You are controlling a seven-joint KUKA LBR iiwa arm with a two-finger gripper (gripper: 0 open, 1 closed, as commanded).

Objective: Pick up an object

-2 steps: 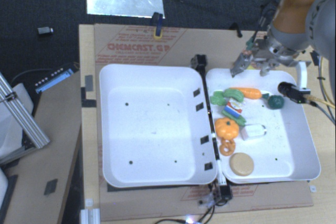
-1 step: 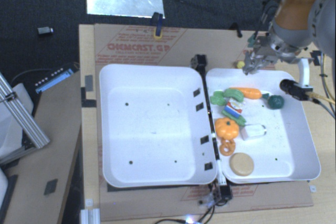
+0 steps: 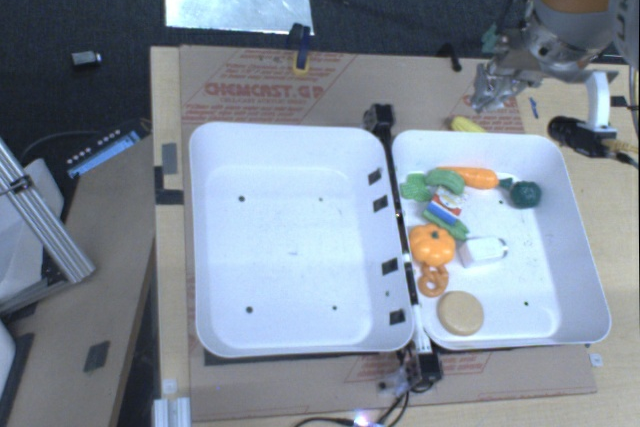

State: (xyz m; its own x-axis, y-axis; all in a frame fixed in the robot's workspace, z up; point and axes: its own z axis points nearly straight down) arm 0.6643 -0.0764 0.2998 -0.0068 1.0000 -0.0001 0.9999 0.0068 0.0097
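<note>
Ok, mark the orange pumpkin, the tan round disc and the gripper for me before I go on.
orange pumpkin (image 3: pixel 433 244), camera view, middle of its ribbed body.
tan round disc (image 3: pixel 461 312), camera view, centre of its flat top.
gripper (image 3: pixel 490 98), camera view, at its fingertips, above the right bin's far rim.

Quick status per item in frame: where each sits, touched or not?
Tool: hovering above the bench behind the right bin, nothing visibly in it.
Right white bin: holds all the toys.
Left white bin: bare floor showing.
Orange plastic pumpkin: lying in right bin, untouched.
Orange toy carrot: lying near back wall.
Dark green round toy: resting apart from the pile.
Tan round disc: flat, near front.
Yellow toy: outside bins, on bench.
</note>
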